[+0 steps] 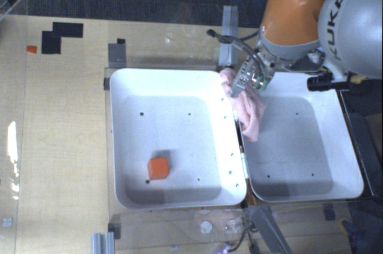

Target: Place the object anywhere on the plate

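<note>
A pink cloth (250, 114) hangs crumpled over the divider between the two bins, near their far edge. Its upper end is bunched around the fingertips of my gripper (237, 88), which reaches in from the right and is shut on it. The cloth's lower end dangles over the right bin's left rim. A small orange block (158, 168) lies on the floor of the left bin (122, 127), toward its near side, well away from the gripper.
The right bin (311, 133) lies under the arm's wrist and orange band (296, 1). A grey post (228, 37) stands just behind the bins near the gripper. Black markers (58, 36) sit on the bench at far left.
</note>
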Controlling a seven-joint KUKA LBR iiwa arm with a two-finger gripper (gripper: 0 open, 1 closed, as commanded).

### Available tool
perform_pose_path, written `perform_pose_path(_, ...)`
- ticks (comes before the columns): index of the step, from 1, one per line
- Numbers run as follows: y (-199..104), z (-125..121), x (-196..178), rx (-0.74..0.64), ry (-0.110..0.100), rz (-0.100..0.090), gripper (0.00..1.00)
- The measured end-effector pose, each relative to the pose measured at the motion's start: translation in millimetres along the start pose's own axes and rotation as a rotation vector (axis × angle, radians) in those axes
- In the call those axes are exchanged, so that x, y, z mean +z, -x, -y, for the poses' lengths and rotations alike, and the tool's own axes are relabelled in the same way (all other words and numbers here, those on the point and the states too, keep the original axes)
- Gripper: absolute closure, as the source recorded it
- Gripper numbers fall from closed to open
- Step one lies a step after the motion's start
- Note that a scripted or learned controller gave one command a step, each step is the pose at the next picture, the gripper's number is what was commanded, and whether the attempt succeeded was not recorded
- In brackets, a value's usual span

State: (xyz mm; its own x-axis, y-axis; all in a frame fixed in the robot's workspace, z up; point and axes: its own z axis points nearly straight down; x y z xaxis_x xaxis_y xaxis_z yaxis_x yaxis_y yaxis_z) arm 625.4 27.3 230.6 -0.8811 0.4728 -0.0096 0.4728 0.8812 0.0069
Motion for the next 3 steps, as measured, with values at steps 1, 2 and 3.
perform_pose_path(1,-33.7,-36.7,8.4,-0.401,0.003,0.0,1.0)
perform_pose_path(2,-67.0,-69.3,13.7,-0.491,0.002,-0.002,1.0)
perform_pose_path(3,-104.7,-105.7,-2.8,-0.497,0.005,0.001,1.0)
